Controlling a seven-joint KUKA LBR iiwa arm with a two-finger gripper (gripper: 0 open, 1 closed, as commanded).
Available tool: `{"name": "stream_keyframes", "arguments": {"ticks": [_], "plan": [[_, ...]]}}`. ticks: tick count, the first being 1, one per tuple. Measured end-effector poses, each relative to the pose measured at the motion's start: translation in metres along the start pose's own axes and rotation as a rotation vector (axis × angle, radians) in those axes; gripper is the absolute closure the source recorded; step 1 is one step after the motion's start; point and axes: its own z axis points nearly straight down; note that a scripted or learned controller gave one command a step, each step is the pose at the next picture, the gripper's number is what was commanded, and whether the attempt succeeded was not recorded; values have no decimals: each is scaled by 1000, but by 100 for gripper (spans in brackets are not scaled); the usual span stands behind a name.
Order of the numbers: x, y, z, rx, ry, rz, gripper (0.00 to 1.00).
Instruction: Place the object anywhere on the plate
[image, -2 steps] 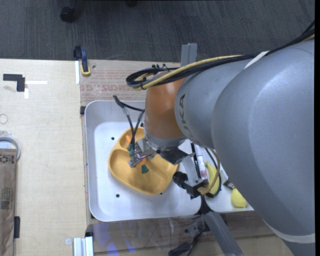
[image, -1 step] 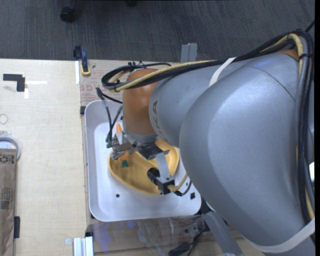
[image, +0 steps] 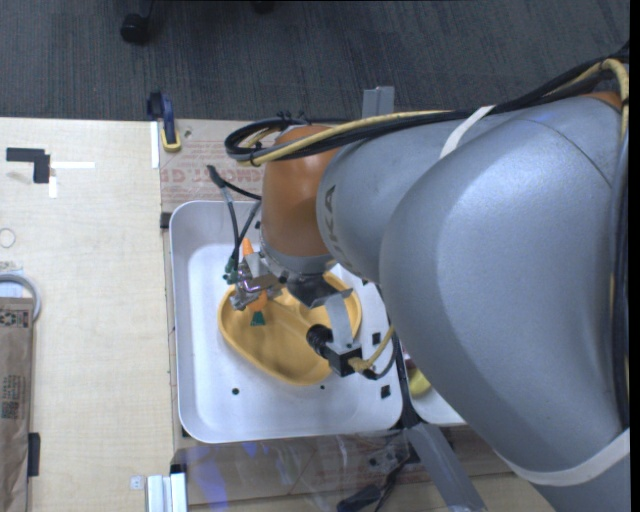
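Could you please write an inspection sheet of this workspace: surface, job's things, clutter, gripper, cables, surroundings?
Surface: white bin on a wooden bench; a second bin is mostly hidden under the arm.
Job's things: yellow plate in the bin; a small green object lies on it.
Clutter: a yellow item peeks out beneath the arm, unidentifiable.
Gripper: gripper sits low over the plate's upper edge, beside the green object.
Cables: black and yellow cables loop along the arm.
Surroundings: dark carpet; brown packet at the left edge.

Glossy yellow plate in smooth white bin; pale wood bench.
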Motion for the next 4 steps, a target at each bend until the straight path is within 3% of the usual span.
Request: {"name": "stream_keyframes", "arguments": {"ticks": [1,2,3,4], "plan": [[30,-61,9,7,-21,-221,100],[27,-61,0,9,-21,-213,100],[15,-8,-89,31,-13,-349,100],[29,-54,10,16,-16,-268,100]]}}
